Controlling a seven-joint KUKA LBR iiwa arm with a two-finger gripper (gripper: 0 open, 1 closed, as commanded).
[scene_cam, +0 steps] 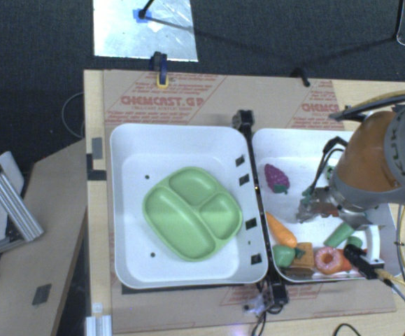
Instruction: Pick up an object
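Toys crowd the right bin (293,140): a purple berry (278,178) toward the far left, a carrot (281,229) left of center, a donut (327,259) and a green piece (339,234) along the near side. The claw (315,208) hangs low over the bin's middle, the berry just to its far left, the carrot just to its near left, neither touching it. Whether the claw is wide or narrow, I cannot tell. A green plate (192,213) lies in the left bin (132,187) on the desk (209,96).

Slanted overhead view onto both bins (188,135)
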